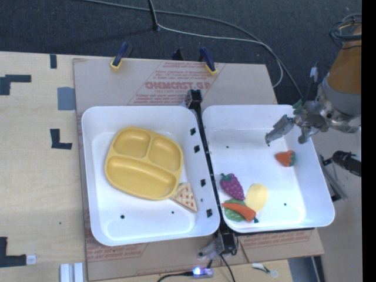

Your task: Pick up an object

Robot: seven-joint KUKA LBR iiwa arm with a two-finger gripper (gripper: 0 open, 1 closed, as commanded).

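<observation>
In the right bin lie a red strawberry toy, a purple grape bunch, a yellow lemon-like piece and an orange carrot with green leaves. My gripper hangs over the bin's upper right part, above and slightly left of the strawberry. Its two grey fingers are spread apart with nothing between them. The arm reaches in from the right edge.
The left bin holds a yellow divided plate and a waffle-patterned pizza slice. Black clips run along the divider between the bins. Blue and yellow clamps hold the cardboard at the back.
</observation>
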